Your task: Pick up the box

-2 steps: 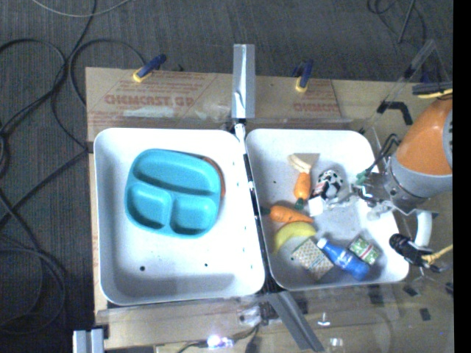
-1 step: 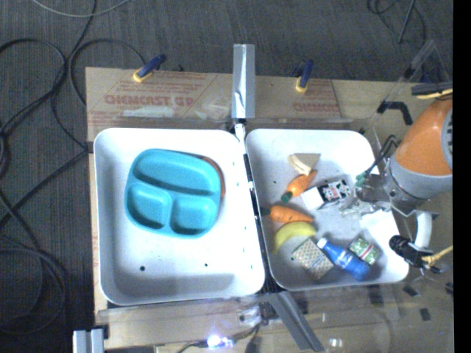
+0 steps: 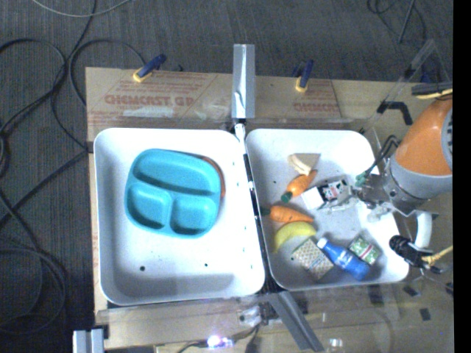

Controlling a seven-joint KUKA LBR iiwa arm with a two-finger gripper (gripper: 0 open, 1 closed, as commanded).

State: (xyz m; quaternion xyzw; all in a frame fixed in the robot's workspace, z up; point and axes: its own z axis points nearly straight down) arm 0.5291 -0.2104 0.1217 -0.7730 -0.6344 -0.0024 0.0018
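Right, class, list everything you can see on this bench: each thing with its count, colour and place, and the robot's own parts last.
Bins: 2, white, side by side on the bench.
Divided tray: 1, blue, left bin.
Carrots: 2, orange, right bin, left of middle.
Lemon-like fruit: 1, yellow, right bin, under the lower carrot.
Small box: 1, white with dark print, right bin centre, by the gripper.
Bottle: 1, blue with white cap, right bin front.
Clamps: 2, blue and yellow, back edge.
Arm: 1, grey and orange, right.
Gripper: 1, metal, beside the box.
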